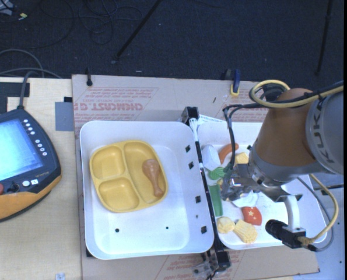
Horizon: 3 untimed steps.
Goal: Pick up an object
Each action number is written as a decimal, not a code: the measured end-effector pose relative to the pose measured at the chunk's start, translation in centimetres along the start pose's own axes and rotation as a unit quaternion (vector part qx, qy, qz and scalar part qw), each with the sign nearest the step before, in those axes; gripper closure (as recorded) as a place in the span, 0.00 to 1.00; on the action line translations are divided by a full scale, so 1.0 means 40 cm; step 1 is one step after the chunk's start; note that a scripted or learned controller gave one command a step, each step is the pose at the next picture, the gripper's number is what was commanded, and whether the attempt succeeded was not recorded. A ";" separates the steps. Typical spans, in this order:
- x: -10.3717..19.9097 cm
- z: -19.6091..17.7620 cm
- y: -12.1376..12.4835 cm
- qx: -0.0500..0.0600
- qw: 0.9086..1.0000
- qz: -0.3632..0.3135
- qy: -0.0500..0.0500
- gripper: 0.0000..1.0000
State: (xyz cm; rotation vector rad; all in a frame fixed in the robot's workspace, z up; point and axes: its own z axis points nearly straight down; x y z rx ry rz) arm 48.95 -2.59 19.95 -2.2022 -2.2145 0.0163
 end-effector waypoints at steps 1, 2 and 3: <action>0.058 -0.172 -0.036 -0.009 1.000 0.001 -0.002 1.00; 0.157 -0.279 -0.036 -0.008 1.000 0.001 -0.003 1.00; 0.304 -0.547 -0.039 -0.012 1.000 0.000 -0.003 1.00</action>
